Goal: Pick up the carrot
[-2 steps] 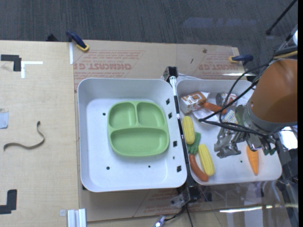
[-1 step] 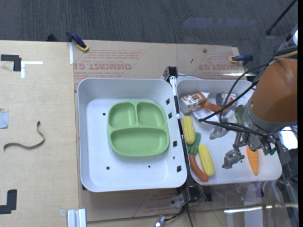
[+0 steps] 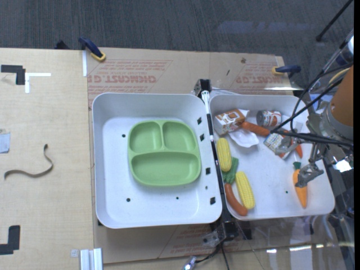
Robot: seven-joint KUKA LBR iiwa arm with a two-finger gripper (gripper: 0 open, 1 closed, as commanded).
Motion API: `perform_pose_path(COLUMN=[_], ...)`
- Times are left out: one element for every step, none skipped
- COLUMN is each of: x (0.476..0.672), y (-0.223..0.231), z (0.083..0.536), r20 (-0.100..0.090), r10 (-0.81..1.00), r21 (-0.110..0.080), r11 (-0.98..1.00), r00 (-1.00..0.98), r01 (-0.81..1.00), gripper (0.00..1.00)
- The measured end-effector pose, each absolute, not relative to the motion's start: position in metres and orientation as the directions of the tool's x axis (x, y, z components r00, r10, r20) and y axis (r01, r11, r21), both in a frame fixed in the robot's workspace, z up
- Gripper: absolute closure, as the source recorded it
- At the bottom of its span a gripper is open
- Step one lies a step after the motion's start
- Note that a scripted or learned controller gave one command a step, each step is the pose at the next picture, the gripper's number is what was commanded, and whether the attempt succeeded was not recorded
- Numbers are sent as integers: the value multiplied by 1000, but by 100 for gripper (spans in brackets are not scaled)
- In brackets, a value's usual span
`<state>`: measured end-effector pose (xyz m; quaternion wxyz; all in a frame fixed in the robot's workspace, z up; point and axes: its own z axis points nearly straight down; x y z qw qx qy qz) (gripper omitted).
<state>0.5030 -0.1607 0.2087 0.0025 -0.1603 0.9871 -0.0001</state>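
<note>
The carrot (image 3: 301,193) is a short orange cone with its tip pointing toward the front. It lies in the right bin (image 3: 270,173) near the bin's front right corner. My gripper (image 3: 308,175) hangs low over the carrot's thick upper end, at or just above it. The grey arm with its orange band (image 3: 342,103) comes in from the right edge. Black cables cross above the bin and hide part of the wrist.
The right bin also holds two corn cobs (image 3: 224,153) (image 3: 244,189), a red sausage (image 3: 235,202), a carton (image 3: 231,118), a can (image 3: 269,118), a long orange piece (image 3: 256,129) and a small packet (image 3: 275,142). A green divided plate (image 3: 165,152) sits in the left bin (image 3: 112,196).
</note>
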Motion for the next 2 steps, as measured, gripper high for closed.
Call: perform_pose_path(x=[487, 486], y=[-207, -213], z=[118, 92], r20=[-3, -3], r10=[-452, -659], r21=[1, 0], r11=[892, 752], r00=[-892, -752], r01=[-452, -659], gripper=[0, 0])
